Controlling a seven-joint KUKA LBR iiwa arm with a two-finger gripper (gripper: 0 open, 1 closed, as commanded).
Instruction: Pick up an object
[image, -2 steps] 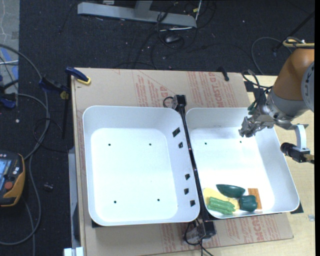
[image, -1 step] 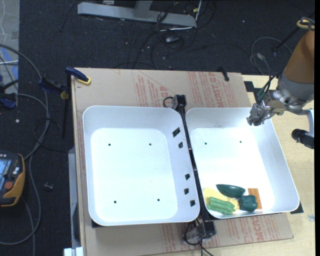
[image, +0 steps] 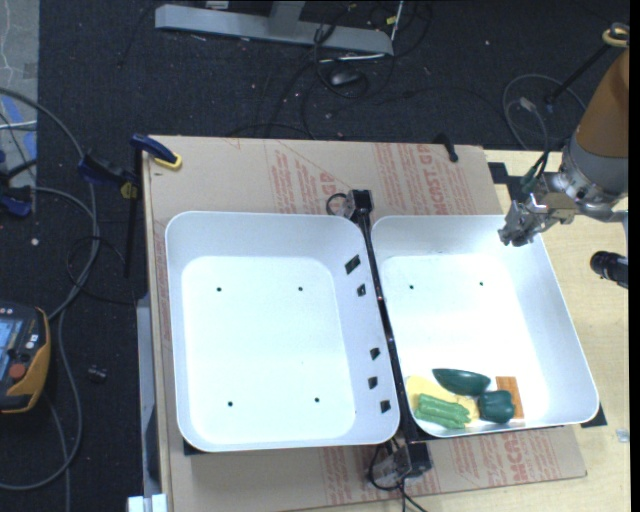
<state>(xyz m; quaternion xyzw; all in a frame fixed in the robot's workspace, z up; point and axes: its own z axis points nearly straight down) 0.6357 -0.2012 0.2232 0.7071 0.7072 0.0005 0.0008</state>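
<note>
The end effector (image: 520, 232) hangs over the right bin's (image: 470, 330) far right corner; I cannot tell its opening. The toys (image: 465, 398) at the near edge look light, smooth and rigid; the green one (image: 442, 410) seems best gripped across its middle.

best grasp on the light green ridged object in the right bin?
Probably across the middle of the light green ridged object, from straight above. It lies flat and elongated, roughly left to right, near the bin's front wall. The dark teal pieces crowd its far and right sides, so a top approach likely suits best.
</note>
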